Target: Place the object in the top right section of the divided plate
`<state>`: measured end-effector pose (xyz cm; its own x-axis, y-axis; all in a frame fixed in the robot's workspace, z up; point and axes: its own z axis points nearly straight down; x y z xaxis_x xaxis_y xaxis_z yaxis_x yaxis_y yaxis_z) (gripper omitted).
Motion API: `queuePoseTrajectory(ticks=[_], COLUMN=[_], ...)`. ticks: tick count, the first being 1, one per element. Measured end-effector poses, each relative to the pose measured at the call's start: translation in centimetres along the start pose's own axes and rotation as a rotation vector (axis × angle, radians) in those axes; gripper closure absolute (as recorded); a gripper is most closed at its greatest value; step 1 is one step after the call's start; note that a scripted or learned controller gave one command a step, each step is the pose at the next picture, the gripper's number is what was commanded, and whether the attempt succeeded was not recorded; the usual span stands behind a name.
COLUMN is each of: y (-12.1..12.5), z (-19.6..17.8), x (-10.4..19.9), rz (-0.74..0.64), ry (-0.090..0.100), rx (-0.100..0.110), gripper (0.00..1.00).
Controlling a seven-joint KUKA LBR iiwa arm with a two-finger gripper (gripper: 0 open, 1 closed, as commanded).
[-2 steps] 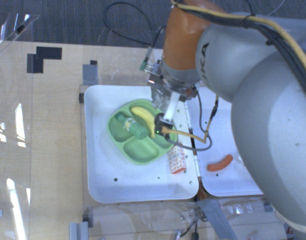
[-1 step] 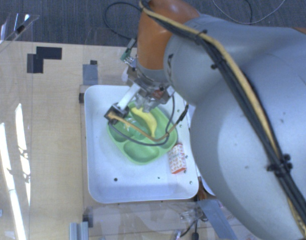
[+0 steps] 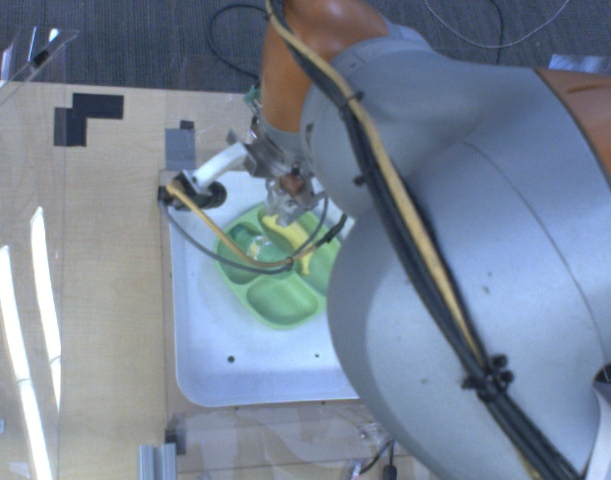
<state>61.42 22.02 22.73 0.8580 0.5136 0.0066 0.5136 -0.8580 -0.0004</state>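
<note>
A green divided plate (image 3: 277,298) lies in the left white bin (image 3: 205,348), partly under the arm. My gripper (image 3: 285,211) hangs straight above the plate's upper part, its tip close to the plate. A pale yellow object (image 3: 295,236) shows just below the gripper tip, on the plate's upper right side; I cannot tell if the gripper touches it. A darker green piece (image 3: 247,238) sits in the plate's upper left section. The big grey arm hides the plate's right edge.
The grey arm with its orange band (image 3: 295,58) covers most of the right half, hiding the right bin. Cables (image 3: 200,218) loop from the wrist over the bin's upper left. The wooden bench (image 3: 75,298) lies to the left.
</note>
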Motion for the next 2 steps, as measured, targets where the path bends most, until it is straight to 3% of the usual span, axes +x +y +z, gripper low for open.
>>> queuePoseTrajectory(ticks=[1,2], y=[1.2,2.3], z=[7.3,6.7], x=[4.9,3.5], rz=[0.337,0.313], ry=[0.000,0.000], rx=[0.001,0.000], gripper=[1.00,1.00])
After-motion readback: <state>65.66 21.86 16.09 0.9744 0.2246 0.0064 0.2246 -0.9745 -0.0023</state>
